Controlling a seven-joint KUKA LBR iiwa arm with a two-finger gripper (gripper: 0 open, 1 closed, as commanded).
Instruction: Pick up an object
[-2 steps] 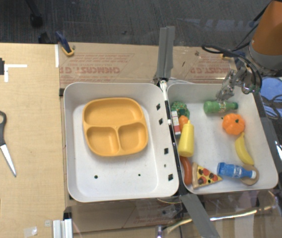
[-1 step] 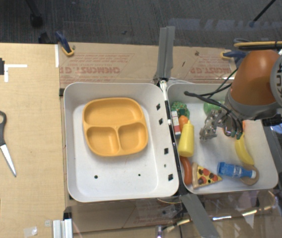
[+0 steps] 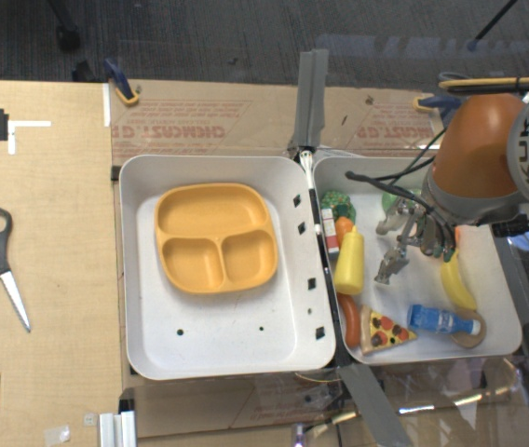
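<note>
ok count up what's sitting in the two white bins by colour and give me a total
Yellow or orange: 3 - divided plate in the left bin, mustard bottle, banana
Red: 2 - ketchup bottle, hot dog
Blue: 1 - bottle
Mixed colours: 2 - pizza slice, carrot with green top
Total: 8 clearly seen; more may sit under the arm.

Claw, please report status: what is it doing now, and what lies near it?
Claw over right bin, nothing seen between fingers. Yellow bottle to its left, banana to its right. Nothing blocking.
</note>
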